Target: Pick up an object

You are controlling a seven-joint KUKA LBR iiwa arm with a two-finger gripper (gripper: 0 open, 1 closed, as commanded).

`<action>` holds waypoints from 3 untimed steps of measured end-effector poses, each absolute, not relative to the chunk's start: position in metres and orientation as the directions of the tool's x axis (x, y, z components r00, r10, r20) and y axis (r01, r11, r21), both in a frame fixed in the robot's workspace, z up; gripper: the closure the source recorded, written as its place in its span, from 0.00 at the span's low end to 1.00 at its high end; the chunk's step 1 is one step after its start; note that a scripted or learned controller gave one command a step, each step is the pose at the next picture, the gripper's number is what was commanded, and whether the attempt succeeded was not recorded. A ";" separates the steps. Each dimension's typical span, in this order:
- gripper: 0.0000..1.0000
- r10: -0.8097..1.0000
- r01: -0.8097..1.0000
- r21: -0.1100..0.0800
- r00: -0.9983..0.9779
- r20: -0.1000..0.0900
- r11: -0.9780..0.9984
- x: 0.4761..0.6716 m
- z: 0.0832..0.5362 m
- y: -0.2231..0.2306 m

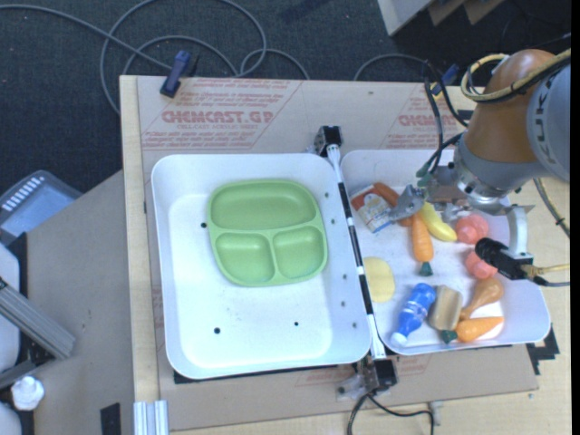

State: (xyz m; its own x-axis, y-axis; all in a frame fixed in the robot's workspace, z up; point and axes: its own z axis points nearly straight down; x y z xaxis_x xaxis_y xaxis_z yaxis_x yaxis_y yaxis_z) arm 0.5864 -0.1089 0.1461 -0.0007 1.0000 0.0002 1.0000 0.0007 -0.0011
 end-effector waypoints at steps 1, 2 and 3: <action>0.00 1.000 1.000 -0.002 0.000 0.001 0.000 0.577 0.084 -0.122; 0.00 1.000 1.000 -0.003 0.000 0.001 0.000 0.557 0.084 -0.129; 0.00 1.000 1.000 -0.003 0.001 0.001 -0.001 0.546 0.084 -0.119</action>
